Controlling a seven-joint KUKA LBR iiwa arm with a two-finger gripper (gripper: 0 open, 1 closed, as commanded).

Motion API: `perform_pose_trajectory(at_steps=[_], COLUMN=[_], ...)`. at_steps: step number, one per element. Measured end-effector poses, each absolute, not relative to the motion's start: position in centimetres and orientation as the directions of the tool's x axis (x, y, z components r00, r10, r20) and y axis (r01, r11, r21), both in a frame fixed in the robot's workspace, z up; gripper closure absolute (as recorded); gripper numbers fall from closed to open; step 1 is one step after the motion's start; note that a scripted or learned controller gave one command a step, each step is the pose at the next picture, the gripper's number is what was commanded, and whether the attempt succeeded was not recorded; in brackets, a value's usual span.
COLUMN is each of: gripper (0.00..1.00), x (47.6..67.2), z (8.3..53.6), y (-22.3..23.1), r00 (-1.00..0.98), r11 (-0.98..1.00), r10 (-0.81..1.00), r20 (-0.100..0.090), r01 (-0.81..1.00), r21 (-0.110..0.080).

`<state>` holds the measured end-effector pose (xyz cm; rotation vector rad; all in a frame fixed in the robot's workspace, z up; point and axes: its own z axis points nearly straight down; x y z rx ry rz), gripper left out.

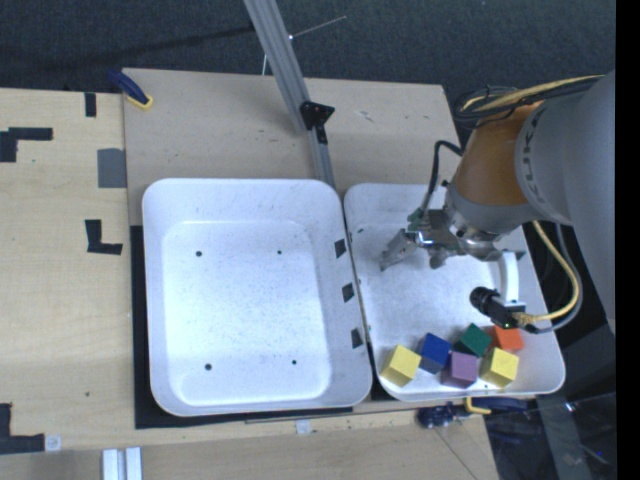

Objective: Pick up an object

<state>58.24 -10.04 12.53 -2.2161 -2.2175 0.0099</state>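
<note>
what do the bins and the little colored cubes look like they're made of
Bins: likely thin moulded plastic, matte white, with rounded corners and a rolled rim. Cubes: solid-coloured with sharp edges and a dull surface; painted wood or foam, and the view can't settle which.

A pale wooden bench (60, 268) (marked with dark tape patches) is seen on dark grey carpet (420, 18); a slanted metal pole (285, 58) is mounted on it.
</note>
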Motion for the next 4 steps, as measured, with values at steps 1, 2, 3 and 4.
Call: perform_pose_trajectory(at_steps=[1,2,3,4], gripper=[0.0,1.0,1.0,1.0], x=[58.1,58.2,58.2,59.2], z=[8.9,10.1,14.4,19.2], y=[-10.0,-9.9,-9.4,-9.3], r00=[-0.002,-0.002,-0.002,-0.002], r11=[0.002,0.002,0.002,0.002], r10=[1.0,1.0,1.0,1.0], r20=[-0.001,0.001,0.0,-0.001], r01=[1.0,1.0,1.0,1.0], r21=[-0.005,-0.003,0.003,0.004])
